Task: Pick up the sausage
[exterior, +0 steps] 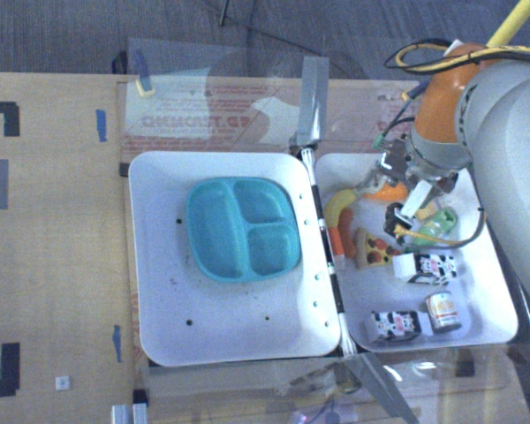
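On the desk [53, 237] we see two white bins side by side. The left bin [159, 281] holds a teal plate [243, 228] with three compartments, lying flat near the bin's middle. The right bin [488, 276] is crowded. The sausage [338, 237], reddish-orange, lies along its left wall, just beside a yellow banana [337, 206]. A pizza slice [372, 250] lies next to the sausage toward the bin's middle. Two cow-patterned cartons sit there too, one [433, 268] mid-bin and one [396, 325] at the near edge, with a small can [443, 312] beside the latter. A green item [440, 223] and an orange piece [387, 193] lie under the arm. The tool [390, 177] hangs over the bin's far part, apart from the sausage. We cannot tell whether it is spread or pressed together.
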Motion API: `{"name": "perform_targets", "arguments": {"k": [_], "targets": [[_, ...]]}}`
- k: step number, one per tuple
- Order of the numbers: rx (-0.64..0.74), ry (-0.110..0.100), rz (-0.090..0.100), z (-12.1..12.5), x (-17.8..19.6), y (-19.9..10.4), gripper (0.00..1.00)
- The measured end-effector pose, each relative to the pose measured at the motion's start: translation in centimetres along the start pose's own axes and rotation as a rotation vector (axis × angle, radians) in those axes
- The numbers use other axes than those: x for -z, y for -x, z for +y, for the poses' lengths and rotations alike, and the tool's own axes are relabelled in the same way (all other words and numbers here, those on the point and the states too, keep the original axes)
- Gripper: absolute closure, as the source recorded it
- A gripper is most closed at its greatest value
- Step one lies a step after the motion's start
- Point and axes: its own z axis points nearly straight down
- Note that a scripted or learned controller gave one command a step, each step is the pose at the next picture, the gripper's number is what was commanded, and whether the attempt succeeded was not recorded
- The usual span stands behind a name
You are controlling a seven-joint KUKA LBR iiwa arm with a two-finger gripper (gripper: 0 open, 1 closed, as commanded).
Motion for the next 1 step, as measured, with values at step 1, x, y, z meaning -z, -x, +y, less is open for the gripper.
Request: {"name": "perform_targets", "arguments": {"k": [1], "targets": [[-0.188,0.022,0.008,-5.39,0.00,3.74,0.00]]}}
